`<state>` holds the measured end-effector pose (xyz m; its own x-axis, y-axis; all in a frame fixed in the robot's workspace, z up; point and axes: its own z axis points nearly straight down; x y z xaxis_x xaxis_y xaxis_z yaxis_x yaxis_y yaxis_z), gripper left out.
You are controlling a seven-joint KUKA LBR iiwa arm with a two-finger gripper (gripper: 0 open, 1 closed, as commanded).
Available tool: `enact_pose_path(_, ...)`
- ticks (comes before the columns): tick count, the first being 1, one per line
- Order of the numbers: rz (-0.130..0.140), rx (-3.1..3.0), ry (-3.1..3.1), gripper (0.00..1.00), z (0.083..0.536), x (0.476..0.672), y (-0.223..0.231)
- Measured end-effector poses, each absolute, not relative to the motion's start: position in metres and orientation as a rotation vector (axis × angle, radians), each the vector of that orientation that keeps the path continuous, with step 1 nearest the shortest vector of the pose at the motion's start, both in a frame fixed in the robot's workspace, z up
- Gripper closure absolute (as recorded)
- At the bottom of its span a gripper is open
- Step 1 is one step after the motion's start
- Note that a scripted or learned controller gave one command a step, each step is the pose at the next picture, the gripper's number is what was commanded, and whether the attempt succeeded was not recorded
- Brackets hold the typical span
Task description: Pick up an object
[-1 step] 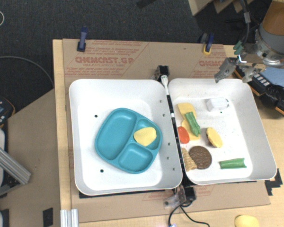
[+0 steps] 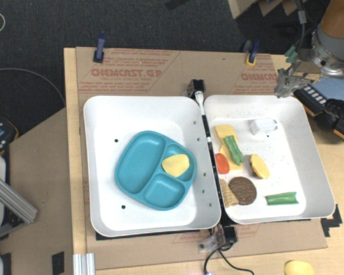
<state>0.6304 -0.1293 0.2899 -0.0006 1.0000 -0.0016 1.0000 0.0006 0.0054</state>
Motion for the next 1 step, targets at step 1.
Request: enact_pose_path(1, 0.016, 2.205, 2.207, 1.00, 0.5076, 0.6615, -0.1614)
